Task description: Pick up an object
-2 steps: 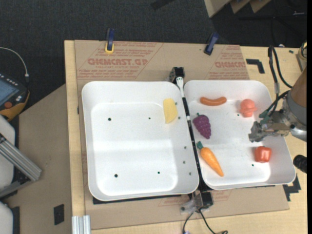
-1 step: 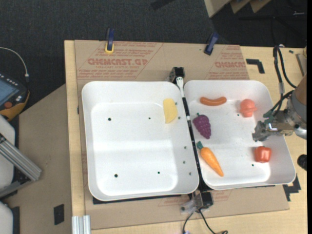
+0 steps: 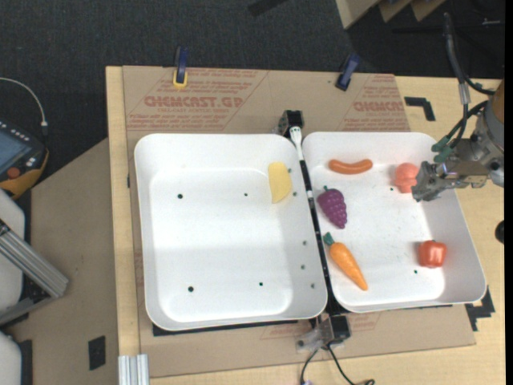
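My gripper [image 3: 425, 184] hangs over the right edge of the right bin [image 3: 461, 247], coming in from the right. A salmon-pink object [image 3: 403, 175] lies just to its left, touching or nearly touching it. In the same bin are an orange sausage [image 3: 350, 165] at the back, purple grapes [image 3: 332, 206] near the left wall, a carrot [image 3: 349, 265] toward the front and a red pepper [image 3: 431, 253] at the front right. A pale yellow piece [image 3: 279, 183] lies in the left bin [image 3: 160, 215], by its right wall.
The bins sit on a cardboard sheet [image 3: 240, 95] held by clamps [image 3: 180, 69] at the back. Cables [image 3: 458, 54] hang above the gripper. A divider rail [image 3: 309, 207] runs between the bins.
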Tool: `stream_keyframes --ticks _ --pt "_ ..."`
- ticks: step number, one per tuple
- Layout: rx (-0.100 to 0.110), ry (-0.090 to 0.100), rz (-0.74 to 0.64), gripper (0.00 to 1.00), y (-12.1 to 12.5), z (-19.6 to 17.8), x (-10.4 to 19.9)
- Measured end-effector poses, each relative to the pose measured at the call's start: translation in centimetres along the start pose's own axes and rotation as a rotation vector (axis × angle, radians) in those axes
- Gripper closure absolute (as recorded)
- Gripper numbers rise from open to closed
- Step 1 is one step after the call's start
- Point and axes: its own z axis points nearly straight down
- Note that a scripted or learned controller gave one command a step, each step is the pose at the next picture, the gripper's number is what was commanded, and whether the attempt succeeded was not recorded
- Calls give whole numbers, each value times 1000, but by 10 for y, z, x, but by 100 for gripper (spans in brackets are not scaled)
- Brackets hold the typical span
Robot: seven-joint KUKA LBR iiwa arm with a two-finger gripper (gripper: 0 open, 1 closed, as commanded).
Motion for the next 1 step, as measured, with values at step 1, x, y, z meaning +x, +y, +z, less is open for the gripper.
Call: stream_keyframes --ticks 1 --pt "0 5 -9 100 1 -95 134"
